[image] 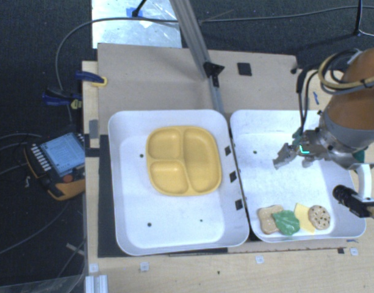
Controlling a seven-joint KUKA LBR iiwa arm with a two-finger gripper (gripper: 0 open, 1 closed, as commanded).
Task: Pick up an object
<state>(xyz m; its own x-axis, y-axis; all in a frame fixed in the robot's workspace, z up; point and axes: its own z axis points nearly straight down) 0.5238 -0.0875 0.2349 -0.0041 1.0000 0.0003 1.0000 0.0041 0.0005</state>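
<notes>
My gripper (pixel 285 157) hangs over the middle of the right bin (pixel 260 124), reaching in from the right, with nothing seen between its fingers. Along the right bin's near edge lie several toy foods: a slice of toast (pixel 269 218), a green leafy piece (pixel 287 223), a yellow cheese wedge (pixel 304 216) and a chocolate chip cookie (pixel 319 217). The gripper sits well above and behind these, apart from all of them. A yellow divided plate (pixel 183 160) rests in the left bin (pixel 132 224).
The grey arm with its orange band (pixel 357 93) fills the right side above the right bin. A metal pole (pixel 196 38) slants down to the seam between the bins. A handheld device (pixel 55 160) and cables lie left of the bench.
</notes>
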